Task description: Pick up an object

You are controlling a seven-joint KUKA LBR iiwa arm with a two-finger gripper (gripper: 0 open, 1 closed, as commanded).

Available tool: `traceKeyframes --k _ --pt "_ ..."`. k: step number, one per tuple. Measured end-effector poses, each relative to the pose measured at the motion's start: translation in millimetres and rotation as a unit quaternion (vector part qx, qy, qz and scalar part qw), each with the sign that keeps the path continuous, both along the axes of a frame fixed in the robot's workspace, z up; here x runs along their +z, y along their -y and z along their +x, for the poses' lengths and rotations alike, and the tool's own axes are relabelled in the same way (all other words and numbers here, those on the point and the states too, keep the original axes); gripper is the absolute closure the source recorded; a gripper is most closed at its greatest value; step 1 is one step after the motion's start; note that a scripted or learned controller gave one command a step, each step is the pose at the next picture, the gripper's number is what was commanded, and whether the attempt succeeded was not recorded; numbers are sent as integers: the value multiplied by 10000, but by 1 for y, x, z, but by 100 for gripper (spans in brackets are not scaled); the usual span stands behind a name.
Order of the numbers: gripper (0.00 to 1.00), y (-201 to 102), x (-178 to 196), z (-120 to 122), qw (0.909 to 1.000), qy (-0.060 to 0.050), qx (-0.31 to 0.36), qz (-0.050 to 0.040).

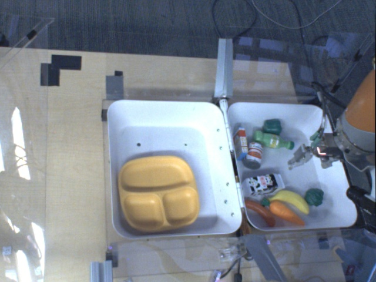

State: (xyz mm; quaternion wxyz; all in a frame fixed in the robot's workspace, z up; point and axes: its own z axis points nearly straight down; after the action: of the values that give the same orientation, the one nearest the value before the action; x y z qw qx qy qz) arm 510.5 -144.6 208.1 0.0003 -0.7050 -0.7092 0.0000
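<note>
A grey KUKA arm with an orange band reaches in over the right edge of the right bin (346, 219), its gripper (306, 153) hanging above the bin's bare floor near that edge, fingers spread apart and holding nothing. The pickable objects lie scattered across the bin. A green bottle (272, 140) rests near the far wall, its long axis running left to right, cap end toward the gripper, with a dark green block (272, 125) just behind it. A slim red-and-white tube (240, 142) lies along the left wall, long axis running front to back, beside a small can (254, 155). Toward the near wall, a black-and-white carton (262, 184) sits above a toy banana (290, 201) and a toy carrot (282, 211), both angled down toward the near right corner and touching each other; a red sausage-like piece (259, 210) lies at the near left corner. A broccoli floret (314, 197) sits right of the banana. In the left bin (153, 113), a yellow divided tray (158, 191) occupies the near half.
</note>
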Motion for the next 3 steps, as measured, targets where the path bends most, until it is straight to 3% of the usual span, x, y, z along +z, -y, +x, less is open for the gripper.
traceKeyframes --k 1,2,3 --pt "0 -15 -120 63 9975 57 711 -12" --pt "0 8 -122 148 9983 -117 565 28" --pt "100 7 -115 147 9981 -162 600 24"
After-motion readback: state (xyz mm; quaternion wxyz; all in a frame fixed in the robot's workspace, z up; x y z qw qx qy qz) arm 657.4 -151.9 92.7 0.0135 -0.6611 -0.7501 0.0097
